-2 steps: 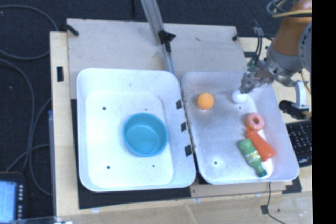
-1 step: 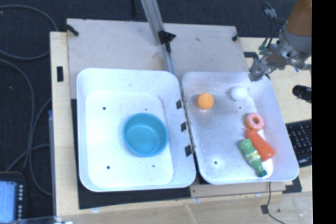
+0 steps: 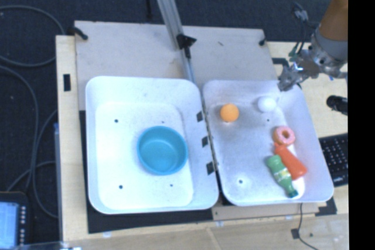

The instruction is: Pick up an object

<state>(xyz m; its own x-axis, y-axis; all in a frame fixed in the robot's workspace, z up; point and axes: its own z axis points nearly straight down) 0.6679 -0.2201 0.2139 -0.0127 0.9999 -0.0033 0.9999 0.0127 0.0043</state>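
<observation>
The task looks barely begun: nothing is lifted, and every candidate object lies loose in a bin. The claw (image 3: 289, 80) hangs at the far right corner of the right bin (image 3: 246, 126), over its rim, on the grey arm (image 3: 331, 38) with its orange band reaching in from the right; whether it is open or closed cannot be told at this size and angle, and nothing visible sits in it. Closest to it is a small white ball (image 3: 266, 104), just inside that corner of the bin. An orange ball (image 3: 229, 113) rests further left, near the divide between the bins. Toward the near right side a pink ring (image 3: 284, 136) touches the top of an orange carrot-like toy (image 3: 293, 162), with a green toy (image 3: 280, 173) lying alongside it. The left bin (image 3: 111, 96) holds a blue bowl (image 3: 162, 150) sitting upright near its middle. What remains, by my judgement, is nearly everything: descend onto one object, probably the white ball given its nearness, close on it, and raise it clear of the desk (image 3: 129, 44).
</observation>
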